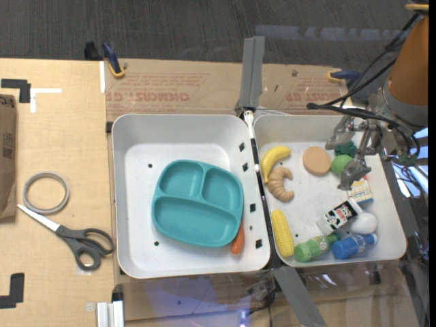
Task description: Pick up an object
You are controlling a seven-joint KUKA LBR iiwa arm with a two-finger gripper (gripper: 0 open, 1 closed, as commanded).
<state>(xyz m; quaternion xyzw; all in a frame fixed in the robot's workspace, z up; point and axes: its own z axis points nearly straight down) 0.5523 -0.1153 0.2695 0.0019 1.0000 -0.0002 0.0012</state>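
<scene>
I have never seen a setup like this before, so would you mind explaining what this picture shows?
One camera looks down at a slant on a bench with two white bins. The left bin holds a teal divided plate with a carrot at its edge. The right bin holds toy items: banana, croissant, corn cob, a tan disc, bottles. A robot arm reaches in from the right; its gripper hangs over that bin. Scissors and a tape roll lie beside the bins.

The divided plate (198,205) lies in the left bin (129,182); right of it, croissant (281,184), then corn (281,232) nearer; scissors (71,236) lie left.
</scene>
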